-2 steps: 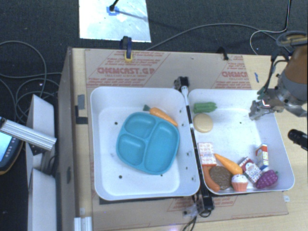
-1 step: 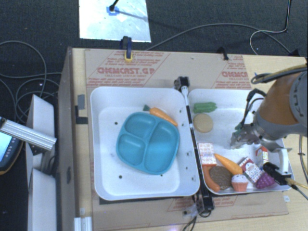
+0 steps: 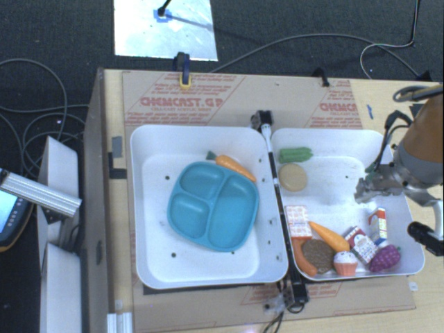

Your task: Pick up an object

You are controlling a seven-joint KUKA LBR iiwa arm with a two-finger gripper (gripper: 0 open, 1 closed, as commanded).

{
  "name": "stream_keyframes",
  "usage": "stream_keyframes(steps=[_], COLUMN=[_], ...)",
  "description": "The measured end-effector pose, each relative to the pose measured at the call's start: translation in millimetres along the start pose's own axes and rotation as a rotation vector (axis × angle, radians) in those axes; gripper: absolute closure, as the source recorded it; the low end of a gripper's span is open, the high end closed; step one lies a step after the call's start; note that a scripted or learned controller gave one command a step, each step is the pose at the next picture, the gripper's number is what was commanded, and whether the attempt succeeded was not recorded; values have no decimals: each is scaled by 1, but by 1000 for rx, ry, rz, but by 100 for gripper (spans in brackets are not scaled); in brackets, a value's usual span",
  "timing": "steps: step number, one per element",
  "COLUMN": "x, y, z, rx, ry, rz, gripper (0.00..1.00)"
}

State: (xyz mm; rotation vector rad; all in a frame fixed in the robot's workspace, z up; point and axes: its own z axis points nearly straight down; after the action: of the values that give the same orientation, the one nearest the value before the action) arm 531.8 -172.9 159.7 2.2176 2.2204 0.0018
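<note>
Toy foods crowd the lower right of the right bin [image 3: 326,151]; the tool [image 3: 378,186] hovers above them, its opening impossible to judge; descending squarely over the milk carton [image 3: 378,225] would help.

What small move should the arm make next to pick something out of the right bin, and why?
Probably lower the gripper a little toward the small carton just below it in the picture. The gripper sits over the right bin, nothing shows between its fingers, and most of the toy food, such as the carrot and grapes, is bunched in that near corner.

Blue tray [image 3: 214,207], orange carrot [image 3: 234,166], purple grapes [image 3: 386,257].
</note>
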Motion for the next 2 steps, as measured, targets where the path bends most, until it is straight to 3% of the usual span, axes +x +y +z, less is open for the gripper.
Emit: stream_keyframes(steps=[1,2], x=[9,79], y=[51,-45], z=[59,75], rx=[2,2], ry=[2,2], rz=[-2,-1], gripper=[100,100])
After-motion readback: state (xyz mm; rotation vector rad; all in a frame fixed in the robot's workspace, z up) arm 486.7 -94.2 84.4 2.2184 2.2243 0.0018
